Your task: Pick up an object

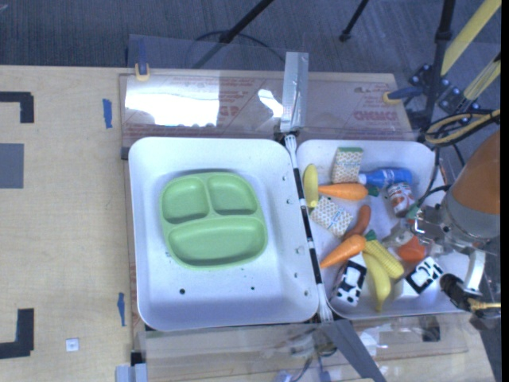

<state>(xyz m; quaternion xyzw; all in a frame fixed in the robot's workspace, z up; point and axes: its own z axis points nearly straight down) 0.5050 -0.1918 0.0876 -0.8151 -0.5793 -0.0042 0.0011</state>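
Left bin (151, 293): we log one green tray (213, 217) with three compartments, lying flat near the middle; nothing in its compartments.

Right bin (402, 309): we count a crowded heap of toy food and small items.

Back of right bin: a patterned sponge block (347, 165), a blue bottle (387, 177) lying on its side, a yellow piece (310, 185) against the divider.

Middle: a carrot (343, 190) lying crosswise, a second patterned block (334, 216) below it, a red sausage (363, 219).

Front: a second carrot (343, 251), bananas (380, 267), a black-and-white die (349, 283), another marked cube (424, 274).

Arm (481, 189): we see it over the right bin's right edge.

Gripper (413, 231): low among the items, beside an orange-red piece (411, 251). We cannot tell how its fingers stand, nor that it has hold of anything.
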